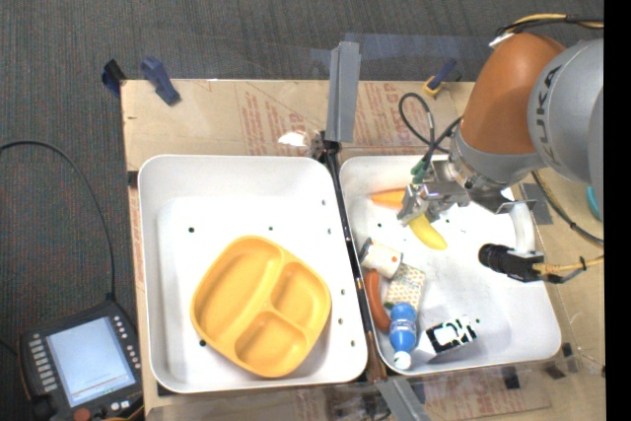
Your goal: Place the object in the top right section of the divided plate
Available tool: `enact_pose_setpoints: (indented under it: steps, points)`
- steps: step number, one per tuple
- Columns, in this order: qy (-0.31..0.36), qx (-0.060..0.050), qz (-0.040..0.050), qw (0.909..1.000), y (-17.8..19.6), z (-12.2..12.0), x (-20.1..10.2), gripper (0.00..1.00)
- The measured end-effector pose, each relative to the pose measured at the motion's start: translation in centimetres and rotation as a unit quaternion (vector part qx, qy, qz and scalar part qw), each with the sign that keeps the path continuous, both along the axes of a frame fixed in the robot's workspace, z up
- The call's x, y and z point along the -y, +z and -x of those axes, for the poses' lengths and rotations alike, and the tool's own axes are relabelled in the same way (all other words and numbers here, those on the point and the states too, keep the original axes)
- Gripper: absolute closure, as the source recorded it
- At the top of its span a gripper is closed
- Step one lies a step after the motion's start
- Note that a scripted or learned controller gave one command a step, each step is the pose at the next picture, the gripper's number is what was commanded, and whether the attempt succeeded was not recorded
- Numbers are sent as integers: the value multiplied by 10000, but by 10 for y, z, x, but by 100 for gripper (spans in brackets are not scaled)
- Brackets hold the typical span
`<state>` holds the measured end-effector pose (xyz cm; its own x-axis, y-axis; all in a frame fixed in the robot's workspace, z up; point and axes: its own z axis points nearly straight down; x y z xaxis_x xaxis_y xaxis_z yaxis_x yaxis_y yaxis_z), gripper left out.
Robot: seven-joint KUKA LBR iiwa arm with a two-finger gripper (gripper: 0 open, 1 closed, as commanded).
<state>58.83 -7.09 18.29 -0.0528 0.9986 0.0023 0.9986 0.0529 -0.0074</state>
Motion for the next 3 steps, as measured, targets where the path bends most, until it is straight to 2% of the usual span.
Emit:
enact_pose_setpoints:
  steps: [1, 2, 3]
  points:
    - [187, -10, 5, 9998, 0, 61, -71, 100]
    - [471, -12, 8, 9989, 0, 103, -117, 100]
    - [462, -9, 9, 9989, 0, 103, -116, 0]
